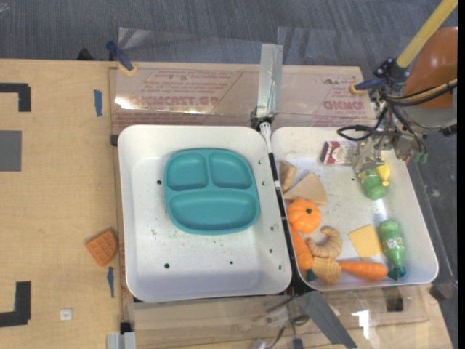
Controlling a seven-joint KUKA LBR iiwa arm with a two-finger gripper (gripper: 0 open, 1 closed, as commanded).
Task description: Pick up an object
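Toy food (pixel 341 246) in right bin (pixel 425 217)

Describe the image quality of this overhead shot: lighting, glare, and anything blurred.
Camera view: lighting is even and soft, with faint shadows under the teal divided plate. Glare streaks the clear plastic sheets behind the bins and brightens the left bin rim. The tool over the right bin is cluttered by cables and slightly soft, so the green object below it is hard to identify.
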